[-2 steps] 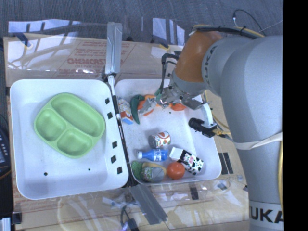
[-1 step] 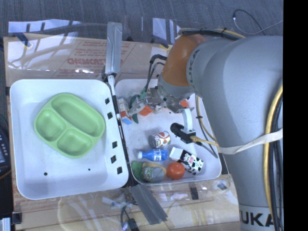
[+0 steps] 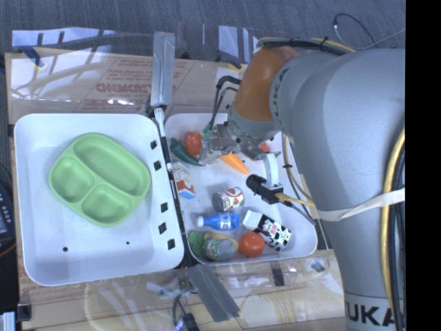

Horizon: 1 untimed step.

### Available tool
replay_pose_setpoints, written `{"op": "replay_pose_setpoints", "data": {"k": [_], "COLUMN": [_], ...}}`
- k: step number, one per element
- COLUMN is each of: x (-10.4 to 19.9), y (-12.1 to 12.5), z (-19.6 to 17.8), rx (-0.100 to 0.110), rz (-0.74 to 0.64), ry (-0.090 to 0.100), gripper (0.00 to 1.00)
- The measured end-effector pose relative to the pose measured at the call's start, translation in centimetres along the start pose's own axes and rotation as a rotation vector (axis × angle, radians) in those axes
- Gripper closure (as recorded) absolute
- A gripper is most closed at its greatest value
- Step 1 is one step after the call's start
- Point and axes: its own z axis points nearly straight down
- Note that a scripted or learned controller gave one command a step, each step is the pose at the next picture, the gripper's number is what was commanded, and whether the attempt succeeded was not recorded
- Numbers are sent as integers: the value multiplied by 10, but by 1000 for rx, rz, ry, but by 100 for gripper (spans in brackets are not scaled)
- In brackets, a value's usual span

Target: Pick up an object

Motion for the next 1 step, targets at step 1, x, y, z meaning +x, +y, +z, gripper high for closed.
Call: {"op": "replay_pose_setpoints", "data": {"k": [1], "x": [0], "y": [0], "z": [-9], "rx": [2], "rz": [-2], "ry": [1], "gripper": [100]}}
